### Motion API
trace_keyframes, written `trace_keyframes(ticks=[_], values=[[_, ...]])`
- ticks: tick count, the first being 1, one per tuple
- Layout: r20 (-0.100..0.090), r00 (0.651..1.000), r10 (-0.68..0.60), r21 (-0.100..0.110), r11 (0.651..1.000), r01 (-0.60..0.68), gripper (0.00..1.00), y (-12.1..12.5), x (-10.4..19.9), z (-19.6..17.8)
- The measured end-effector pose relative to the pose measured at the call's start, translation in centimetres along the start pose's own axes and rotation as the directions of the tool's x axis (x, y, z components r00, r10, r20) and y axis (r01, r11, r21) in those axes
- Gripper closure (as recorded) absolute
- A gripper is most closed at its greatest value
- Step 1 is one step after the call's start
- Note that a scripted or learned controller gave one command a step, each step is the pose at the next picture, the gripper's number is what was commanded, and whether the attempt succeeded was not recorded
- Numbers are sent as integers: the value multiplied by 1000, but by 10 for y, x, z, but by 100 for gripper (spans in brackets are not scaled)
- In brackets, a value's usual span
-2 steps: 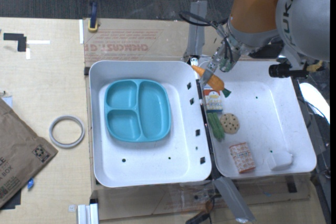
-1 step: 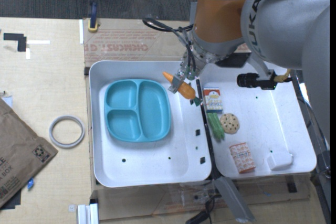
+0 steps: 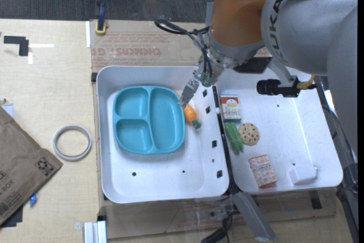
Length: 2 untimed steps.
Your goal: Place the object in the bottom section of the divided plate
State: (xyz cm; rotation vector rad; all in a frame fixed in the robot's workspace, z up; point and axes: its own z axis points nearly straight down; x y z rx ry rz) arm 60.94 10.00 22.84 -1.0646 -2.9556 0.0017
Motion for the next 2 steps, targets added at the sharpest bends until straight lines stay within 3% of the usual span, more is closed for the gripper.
trace_keyframes(ticks=[1,2], values=[[2,1000,0,0,1000,0,100,0,-1,-9],[4,1000,-1,-1,1000,1,100,0,-2,-18]])
